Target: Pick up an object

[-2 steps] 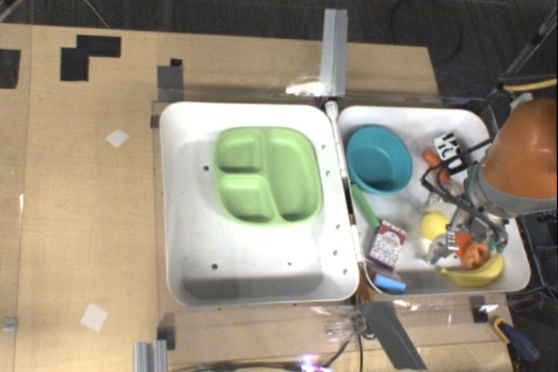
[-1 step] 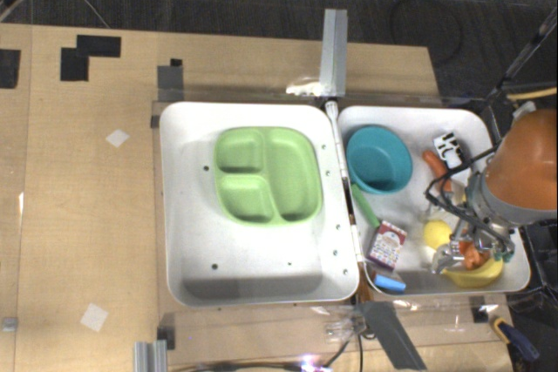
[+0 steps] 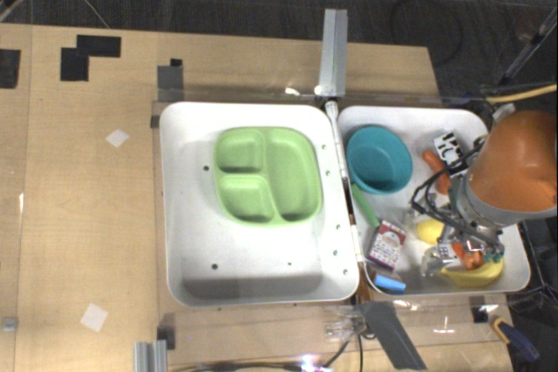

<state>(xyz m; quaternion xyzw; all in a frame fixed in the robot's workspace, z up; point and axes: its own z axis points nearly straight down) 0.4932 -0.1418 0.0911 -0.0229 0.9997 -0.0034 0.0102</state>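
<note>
Target objects: a banana (image 3: 475, 273) lies at the near right corner of the right bin (image 3: 514, 279), with a small yellow lemon-like item (image 3: 428, 231) just to its left.
Gripper (image 3: 462, 246): low in the right bin, just above the banana; whether anything is gripped cannot be told.
Arm (image 3: 520, 165): grey with an orange band, reaching in from the right over the right bin.
Other right-bin contents: teal bowl (image 3: 378, 158) at the far left; small maroon packet (image 3: 386, 245) near the divider; blue marker (image 3: 391, 282) at the near edge; orange item (image 3: 435, 161) beside a black-and-white piece (image 3: 447, 147).
Left bin (image 3: 187, 196): holds a green divided plate (image 3: 266, 174).
</note>
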